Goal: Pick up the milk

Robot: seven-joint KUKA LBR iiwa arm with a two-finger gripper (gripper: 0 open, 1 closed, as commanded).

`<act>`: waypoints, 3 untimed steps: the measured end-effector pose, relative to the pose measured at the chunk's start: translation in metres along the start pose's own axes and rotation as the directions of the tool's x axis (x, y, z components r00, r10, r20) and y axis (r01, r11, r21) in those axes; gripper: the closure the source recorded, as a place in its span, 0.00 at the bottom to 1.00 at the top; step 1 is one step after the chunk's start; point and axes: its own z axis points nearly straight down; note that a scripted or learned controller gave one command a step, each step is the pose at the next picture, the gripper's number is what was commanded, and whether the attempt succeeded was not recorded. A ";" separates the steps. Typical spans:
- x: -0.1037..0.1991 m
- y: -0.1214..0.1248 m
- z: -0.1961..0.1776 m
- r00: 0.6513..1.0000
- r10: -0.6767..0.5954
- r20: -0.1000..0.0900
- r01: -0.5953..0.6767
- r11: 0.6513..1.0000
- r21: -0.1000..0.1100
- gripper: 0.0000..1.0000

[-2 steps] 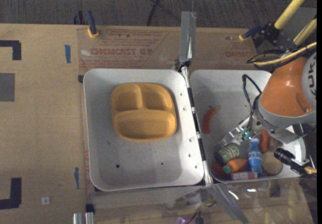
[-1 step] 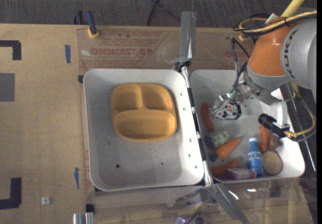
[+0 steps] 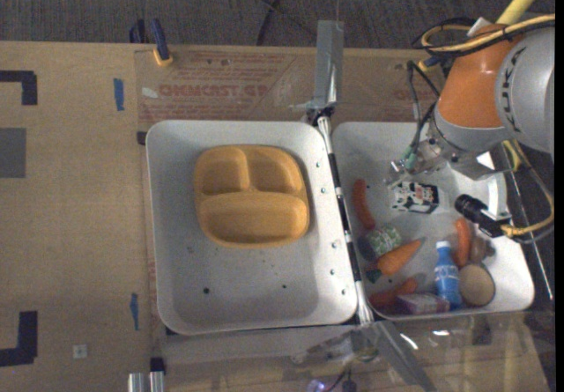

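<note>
Milk point(image 3: 414, 196), a small cow-patterned carton, lies in the right bin point(image 3: 352, 145) just below the gripper point(image 3: 418, 161), so the approach seems underway; next comes a descent to straddle it.

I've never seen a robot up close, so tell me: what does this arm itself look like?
The arm is a thick, rounded grey tube with a bright orange band above the wrist and dark lettering on its shell. Black and yellow cables loop beside it. At its tip sits a small metal gripper.
</note>
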 end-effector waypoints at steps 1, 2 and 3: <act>0.000 0.000 0.000 1.000 0.000 0.000 0.000 1.000 0.001 0.00; -0.004 -0.037 0.023 0.995 -0.100 0.005 0.100 0.995 -0.010 0.00; 0.003 -0.032 0.023 0.982 -0.191 0.008 0.191 0.982 -0.005 0.00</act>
